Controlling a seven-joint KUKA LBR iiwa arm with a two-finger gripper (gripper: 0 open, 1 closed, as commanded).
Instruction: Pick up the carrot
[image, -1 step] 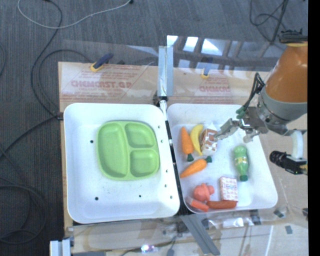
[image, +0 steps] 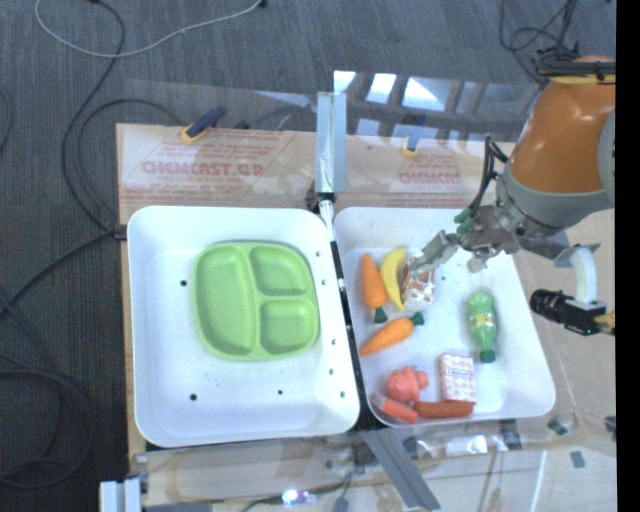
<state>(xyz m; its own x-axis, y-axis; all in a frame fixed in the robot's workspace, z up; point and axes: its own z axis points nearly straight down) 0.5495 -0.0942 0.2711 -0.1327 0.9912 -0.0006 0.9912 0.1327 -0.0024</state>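
Right bin (image: 520, 300): two carrots, one (image: 372, 280) upright beside the banana (image: 393, 275), one (image: 387, 335) slanted below, both unheld; tool (image: 428, 258) poised over the banana and small carton (image: 420, 288), apparently lining up a grasp; grip state indeterminable; green tray (image: 258, 300) in left bin (image: 160, 330).

My arm (image: 570, 150) is a rounded orange shell over a grey wrist ring. Black cable along its left side. Gripper (image: 428, 258): pale metallic fingers on a dark, cluttered mount.
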